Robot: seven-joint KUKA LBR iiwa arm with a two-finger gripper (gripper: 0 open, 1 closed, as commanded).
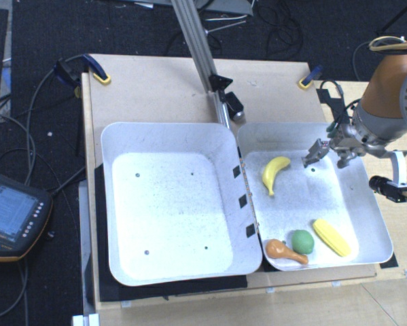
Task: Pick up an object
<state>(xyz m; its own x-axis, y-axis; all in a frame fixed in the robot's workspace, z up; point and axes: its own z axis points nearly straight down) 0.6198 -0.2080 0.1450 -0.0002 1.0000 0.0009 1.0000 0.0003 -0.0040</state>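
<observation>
- A wooden bench (pixel 162 90) seen from above at a slant carries two shallow white plastic bins side by side.
- The left white bin (pixel 121 141) has a speckled floor.
- The right white bin (pixel 366 209) holds four small toy objects.
- A curved yellow plastic banana (pixel 274 173) lies in the upper middle of the right bin, near the divide between the two bins.
- A round green ball-like toy (pixel 302 241) sits near the front edge of the right bin.
- An orange-brown gourd-shaped toy (pixel 285 250) lies just beside the green one, on its left; the two look to be touching.
- A stubby yellow oblong toy, like a corn cob or lemon (pixel 333 237), lies to the right of the green one, near the front right corner.
- The grey arm with an orange band (pixel 388 90) reaches in from the right, over the far right part of the right bin.
- Its two-finger gripper (pixel 330 153) hangs above the bin floor, right of the banana and apart from it; the fingers appear spread, with nothing between them.
- Bare bin floor lies between the gripper and the banana; the three front toys are well apart from the gripper.
- A slanted metal pole (pixel 196 39) rises from the bench behind the bins.
- Yellow-handled clamps (pixel 98 73) grip the bench's back corners.
- A handheld control pendant with a screen (pixel 13 212) rests on the dark floor at left, among cables.
</observation>
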